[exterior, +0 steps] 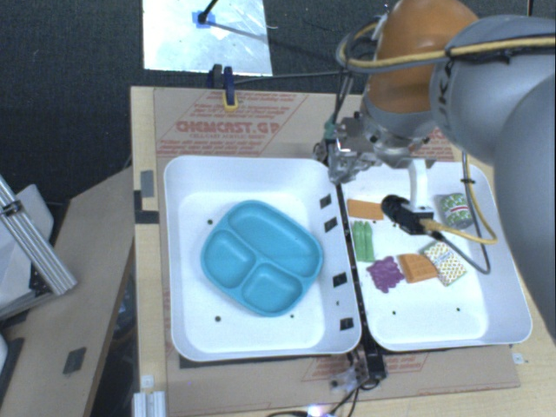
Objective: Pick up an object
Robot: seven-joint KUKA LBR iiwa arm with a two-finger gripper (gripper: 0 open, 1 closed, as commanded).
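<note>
**Arm poised over the bins' divide**

The KUKA arm [486,68] dwarfs the blue divided plate [261,256] in the left bin [187,320]. Its gripper [340,165] hangs above the right bin [512,320]; its grip state I cannot tell. Best descend squarely onto one isolated piece, like the purple grapes [385,273].

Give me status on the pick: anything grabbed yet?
Done: nothing visibly picked. The gripper sits over the divider at the right bin's top-left corner, with no item seen between its fingers. In hand: apparently the approach. The purple piece, green piece and orange piece all lie in the right bin. The blue tray lies in the left bin. Left: descend, close, lift.
</note>
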